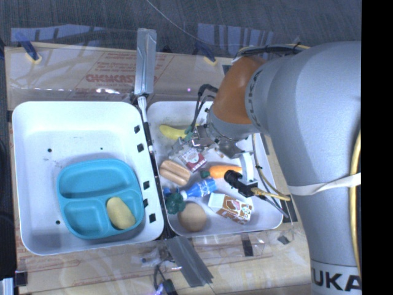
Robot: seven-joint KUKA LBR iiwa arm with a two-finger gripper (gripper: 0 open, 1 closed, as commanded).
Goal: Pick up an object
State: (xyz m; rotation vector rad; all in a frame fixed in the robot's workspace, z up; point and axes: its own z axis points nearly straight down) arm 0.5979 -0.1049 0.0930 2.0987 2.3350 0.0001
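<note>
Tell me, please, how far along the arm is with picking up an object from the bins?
Done: the grey arm has reached into the right white bin, with the gripper low over the pile near the yellow banana and the hot dog bun. In hand: nothing visibly lifted; the grip is hidden. Left: securing and raising an item. The yellow potato sits in the blue divided tray.

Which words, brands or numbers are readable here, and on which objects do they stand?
"UKA", start cut off: grey arm base.
Red print, blurred, unreadable: clear sheet behind the bins.
Carton and small packet in the right bin: print too small to read.
</note>
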